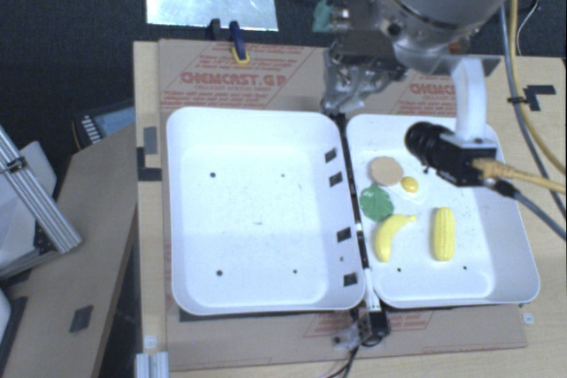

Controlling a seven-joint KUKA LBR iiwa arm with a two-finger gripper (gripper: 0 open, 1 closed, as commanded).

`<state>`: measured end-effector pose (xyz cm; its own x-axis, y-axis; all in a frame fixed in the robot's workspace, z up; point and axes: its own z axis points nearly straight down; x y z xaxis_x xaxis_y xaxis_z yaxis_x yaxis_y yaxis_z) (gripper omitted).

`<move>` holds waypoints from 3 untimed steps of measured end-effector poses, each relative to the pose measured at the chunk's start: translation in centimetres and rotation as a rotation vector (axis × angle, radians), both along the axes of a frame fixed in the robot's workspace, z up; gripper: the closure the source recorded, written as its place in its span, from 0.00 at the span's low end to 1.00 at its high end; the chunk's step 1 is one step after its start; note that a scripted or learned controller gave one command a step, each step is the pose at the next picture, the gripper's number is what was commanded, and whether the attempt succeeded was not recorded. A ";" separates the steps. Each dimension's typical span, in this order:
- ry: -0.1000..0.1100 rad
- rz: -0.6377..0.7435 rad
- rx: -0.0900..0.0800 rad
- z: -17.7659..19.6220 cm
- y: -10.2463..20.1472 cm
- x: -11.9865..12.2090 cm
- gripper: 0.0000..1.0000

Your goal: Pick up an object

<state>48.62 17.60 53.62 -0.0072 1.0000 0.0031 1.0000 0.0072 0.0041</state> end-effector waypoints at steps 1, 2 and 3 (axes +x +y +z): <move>0.018 -0.008 -0.008 -19.3 -1.1 -0.1 1.00; -0.003 -0.003 0.000 -12.9 -0.1 0.1 1.00; -0.012 -0.002 0.004 -0.3 0.2 0.1 1.00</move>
